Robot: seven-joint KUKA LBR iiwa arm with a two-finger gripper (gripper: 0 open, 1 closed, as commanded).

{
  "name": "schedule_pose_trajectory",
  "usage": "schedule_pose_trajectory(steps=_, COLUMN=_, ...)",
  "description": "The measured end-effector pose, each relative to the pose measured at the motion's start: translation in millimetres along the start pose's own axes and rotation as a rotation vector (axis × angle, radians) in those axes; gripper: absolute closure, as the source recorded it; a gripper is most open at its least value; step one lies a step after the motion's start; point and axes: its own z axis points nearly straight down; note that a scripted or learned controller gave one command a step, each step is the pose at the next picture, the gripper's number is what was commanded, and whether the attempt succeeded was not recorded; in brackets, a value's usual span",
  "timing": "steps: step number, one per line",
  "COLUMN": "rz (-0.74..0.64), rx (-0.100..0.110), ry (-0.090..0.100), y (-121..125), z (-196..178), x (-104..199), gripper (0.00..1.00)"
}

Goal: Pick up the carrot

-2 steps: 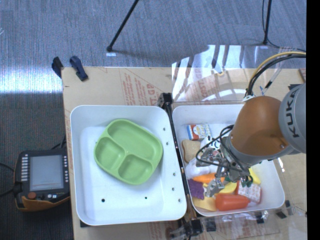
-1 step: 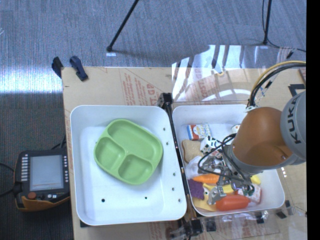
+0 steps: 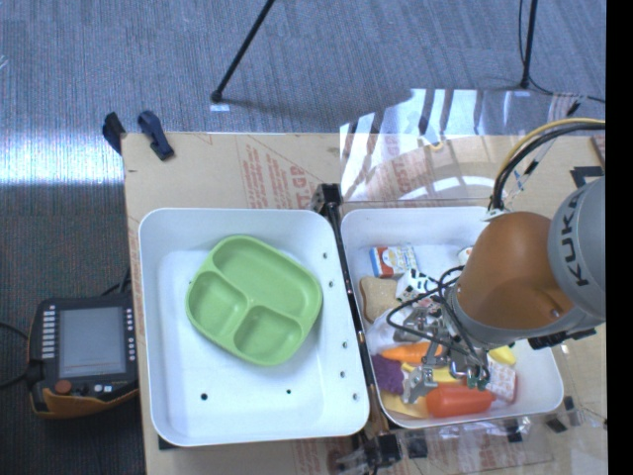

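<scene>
Nearest edge, right bin [image 3: 550, 396]: red-orange oblong toy [image 3: 460, 401] lying lengthwise at the front wall, touching a purple piece [image 3: 388, 373] and a yellow patch [image 3: 395, 404] on its left.

Just behind these: carrot [image 3: 406, 352], orange, lying roughly crosswise in the middle of the right bin, partly covered by gripper hardware and cables.

Gripper [image 3: 432, 372]: metal two-finger unit, hanging over the clutter in the front half of the right bin, just beside and above the carrot. Finger state: cannot tell, since the tips merge with the toys beneath.

Arm [image 3: 509, 277]: orange band above the wrist, grey link [image 3: 597, 247] to the right bearing the letters "KU", the rest cut off. Wrist pitched steeply down into the bin; black and yellow cables [image 3: 529, 156] arc up behind it.

Mid right bin: tan biscuit-shaped toy [image 3: 377, 297], black-and-white item [image 3: 412, 285], small red-white-blue carton [image 3: 395, 258]; print on the carton too small to read.

Left bin [image 3: 168, 364]: green three-compartment plate [image 3: 255, 299], set at a slant, near the centre.

Left of the bench, on the floor: teach pendant [image 3: 86, 352], grey screen, orange trim.

Bench top: brown cardboard sheet [image 3: 237, 171] with red printing, upside down and not legible.

Far left corner of the bench: two dark clamps [image 3: 140, 133].

Beyond: grey carpet, black stand legs [image 3: 252, 33].
</scene>
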Motion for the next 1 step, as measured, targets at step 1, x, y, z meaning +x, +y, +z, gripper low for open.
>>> schedule_pose_trajectory(steps=1, rz=0.301, rx=0.002, ry=0.012, y=-6.4, z=3.8, x=-10.6, gripper=0.0)
